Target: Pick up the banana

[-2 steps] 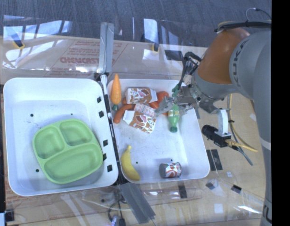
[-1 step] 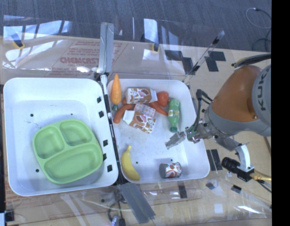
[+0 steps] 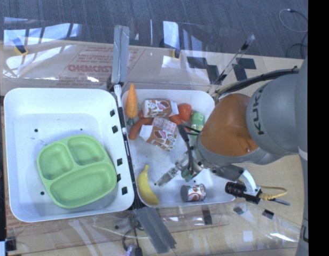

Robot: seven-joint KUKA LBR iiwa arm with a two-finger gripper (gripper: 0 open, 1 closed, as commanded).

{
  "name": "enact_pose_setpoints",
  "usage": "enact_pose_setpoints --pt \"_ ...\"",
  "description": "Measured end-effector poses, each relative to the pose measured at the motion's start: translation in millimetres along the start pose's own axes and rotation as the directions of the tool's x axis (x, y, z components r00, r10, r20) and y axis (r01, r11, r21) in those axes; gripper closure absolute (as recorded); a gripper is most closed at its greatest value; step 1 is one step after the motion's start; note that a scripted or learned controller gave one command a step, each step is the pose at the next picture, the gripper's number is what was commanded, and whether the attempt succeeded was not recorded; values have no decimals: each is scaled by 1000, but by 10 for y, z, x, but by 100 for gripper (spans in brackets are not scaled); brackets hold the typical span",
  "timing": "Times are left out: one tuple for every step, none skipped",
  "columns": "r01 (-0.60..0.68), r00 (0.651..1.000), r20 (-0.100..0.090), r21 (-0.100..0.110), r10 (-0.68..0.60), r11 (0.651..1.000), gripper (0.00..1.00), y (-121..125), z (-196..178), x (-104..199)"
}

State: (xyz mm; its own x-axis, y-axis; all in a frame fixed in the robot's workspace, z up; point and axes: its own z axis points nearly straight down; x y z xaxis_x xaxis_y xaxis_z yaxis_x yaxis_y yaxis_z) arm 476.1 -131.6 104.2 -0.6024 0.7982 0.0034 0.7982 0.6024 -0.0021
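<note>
The yellow banana (image 3: 146, 186) lies in the right bin (image 3: 207, 101), at its front left corner against the left wall. My gripper (image 3: 167, 177) hangs low over the bin floor just right of the banana, its fingers pointing toward the fruit; a small gap separates them from it. Nothing shows between the fingers. The grey arm with its orange band (image 3: 226, 127) covers the right side of the bin.
Near the gripper's right stands a small red and white can (image 3: 194, 193). At the bin's back lie a carrot (image 3: 132, 101), two snack packets (image 3: 163, 132), red items and a green one (image 3: 197, 120). The left bin (image 3: 25, 111) holds a green divided plate (image 3: 76, 170).
</note>
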Motion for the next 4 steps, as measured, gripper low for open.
enact_pose_setpoints --pt "-194 981 3 -3 194 981 0 330 124 131" --pt "148 989 11 -6 -147 989 0 232 105 232" --pt "395 918 19 -5 -395 919 0 242 88 226" --pt "450 893 7 -1 -450 893 0 46 -1043 38"
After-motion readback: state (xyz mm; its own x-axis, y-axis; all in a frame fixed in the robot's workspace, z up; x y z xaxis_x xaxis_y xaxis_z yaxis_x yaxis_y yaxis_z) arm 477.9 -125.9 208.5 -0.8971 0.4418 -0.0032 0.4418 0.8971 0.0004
